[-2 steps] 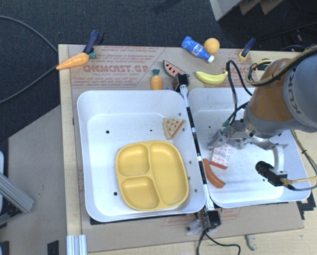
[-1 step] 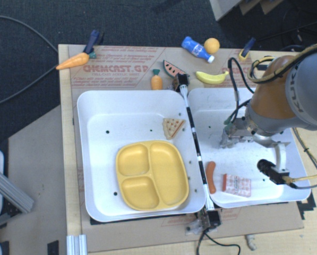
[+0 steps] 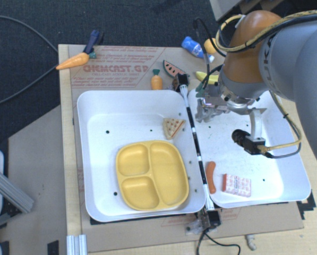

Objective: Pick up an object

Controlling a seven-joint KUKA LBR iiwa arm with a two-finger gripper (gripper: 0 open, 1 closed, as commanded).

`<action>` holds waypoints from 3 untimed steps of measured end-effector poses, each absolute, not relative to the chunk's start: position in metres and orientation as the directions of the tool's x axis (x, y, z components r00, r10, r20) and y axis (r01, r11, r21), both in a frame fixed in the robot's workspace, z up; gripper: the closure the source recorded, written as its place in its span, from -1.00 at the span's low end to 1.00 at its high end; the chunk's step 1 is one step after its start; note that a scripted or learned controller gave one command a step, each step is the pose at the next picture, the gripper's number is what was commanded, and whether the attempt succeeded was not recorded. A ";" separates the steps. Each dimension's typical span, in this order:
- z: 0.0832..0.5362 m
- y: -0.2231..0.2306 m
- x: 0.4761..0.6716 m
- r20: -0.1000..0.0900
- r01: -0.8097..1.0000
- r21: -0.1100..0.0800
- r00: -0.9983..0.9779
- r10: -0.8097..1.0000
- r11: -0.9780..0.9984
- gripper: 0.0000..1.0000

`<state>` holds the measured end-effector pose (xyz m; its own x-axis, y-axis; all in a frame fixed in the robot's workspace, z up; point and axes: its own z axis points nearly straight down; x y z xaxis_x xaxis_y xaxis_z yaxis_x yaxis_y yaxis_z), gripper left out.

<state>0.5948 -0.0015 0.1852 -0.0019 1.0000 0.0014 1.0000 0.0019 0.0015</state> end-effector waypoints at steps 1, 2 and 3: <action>0.185 -0.003 0.594 0.000 1.000 0.000 -0.001 1.000 0.001 -1.00; 0.150 -0.032 0.611 0.017 1.000 0.027 -0.009 1.000 0.008 -1.00; 0.149 -0.038 0.618 0.026 1.000 0.023 -0.013 1.000 0.013 -1.00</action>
